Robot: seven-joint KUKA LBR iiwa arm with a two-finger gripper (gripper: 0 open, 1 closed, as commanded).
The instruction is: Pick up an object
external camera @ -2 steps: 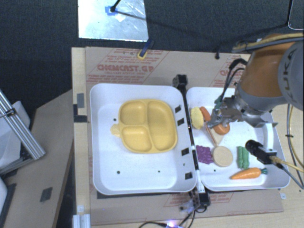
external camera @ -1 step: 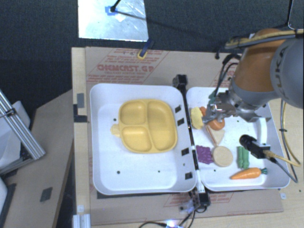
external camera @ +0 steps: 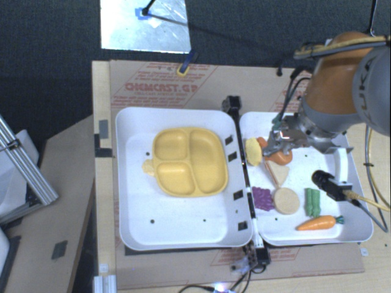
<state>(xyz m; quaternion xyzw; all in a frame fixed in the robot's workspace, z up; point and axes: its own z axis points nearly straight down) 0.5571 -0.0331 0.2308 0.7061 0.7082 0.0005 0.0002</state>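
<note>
My gripper (external camera: 278,144) hangs low over the back left part of the right bin (external camera: 360,224), right above an orange-red toy piece (external camera: 280,158). Its fingertips sit against that piece, which shows just below them. A yellow lemon-like toy (external camera: 253,151) lies just left of the gripper. A pale wedge (external camera: 278,174) lies in front of the orange-red piece. Nearer the front lie purple grapes (external camera: 262,198), a round tan cracker (external camera: 286,201), a green piece (external camera: 312,201) and a carrot (external camera: 317,223).
The left bin (external camera: 131,224) holds a yellow divided plate (external camera: 186,162). A black divider strip (external camera: 238,163) runs between the two bins. A shiny square sheet (external camera: 143,16) lies on the dark floor behind the bench.
</note>
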